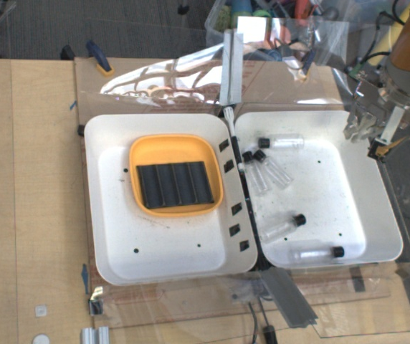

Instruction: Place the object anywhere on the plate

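Note:
A black ribbed rectangular object [175, 184] lies flat on the orange plate [142, 149], which sits in the left white bin [112, 249]. My gripper [368, 129] hangs over the far right edge of the right bin [377, 221], well away from the plate. Its fingers stand apart with nothing between them.
Several clear tubes with black caps lie in the right bin: one near the back [282, 143], a cluster near the divider [269, 174], one lower down [284, 226] and one at the front [318, 252]. A clear box of clutter [291, 6] stands behind the bins.

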Motion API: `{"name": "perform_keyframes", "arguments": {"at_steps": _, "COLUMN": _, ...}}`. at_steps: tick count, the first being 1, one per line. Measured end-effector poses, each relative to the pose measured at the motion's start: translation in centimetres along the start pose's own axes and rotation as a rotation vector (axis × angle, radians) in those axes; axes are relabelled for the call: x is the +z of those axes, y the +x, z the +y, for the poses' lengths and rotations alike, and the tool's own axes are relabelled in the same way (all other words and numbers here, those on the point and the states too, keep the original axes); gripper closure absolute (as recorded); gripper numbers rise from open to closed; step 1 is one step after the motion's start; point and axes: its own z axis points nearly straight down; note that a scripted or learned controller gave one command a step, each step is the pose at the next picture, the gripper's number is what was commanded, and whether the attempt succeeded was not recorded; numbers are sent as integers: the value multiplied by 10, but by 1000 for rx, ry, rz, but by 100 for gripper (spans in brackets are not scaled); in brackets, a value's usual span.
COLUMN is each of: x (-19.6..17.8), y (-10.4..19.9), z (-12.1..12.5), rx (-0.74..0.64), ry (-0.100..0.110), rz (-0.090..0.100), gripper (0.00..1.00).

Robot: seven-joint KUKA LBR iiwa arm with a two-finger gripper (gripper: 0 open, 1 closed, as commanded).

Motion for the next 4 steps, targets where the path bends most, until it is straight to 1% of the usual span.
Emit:
{"name": "perform_keyframes", "arguments": {"at_steps": 1, "x": 0, "y": 0, "z": 0, "rx": 0, "ry": 0, "rz": 0, "gripper": 0}}
{"name": "perform_keyframes", "arguments": {"at_steps": 2, "x": -3, "y": -11, "z": 14, "rx": -61, "ry": -1, "rz": -3, "gripper": 0}}
{"name": "perform_keyframes", "arguments": {"at_steps": 3, "x": -17, "y": -20, "z": 34, "rx": -55, "ry": -1, "rz": -2, "gripper": 0}}
{"name": "perform_keyframes", "arguments": {"at_steps": 4, "x": -20, "y": -20, "z": 34, "rx": -56, "ry": -2, "rz": -3, "gripper": 0}}
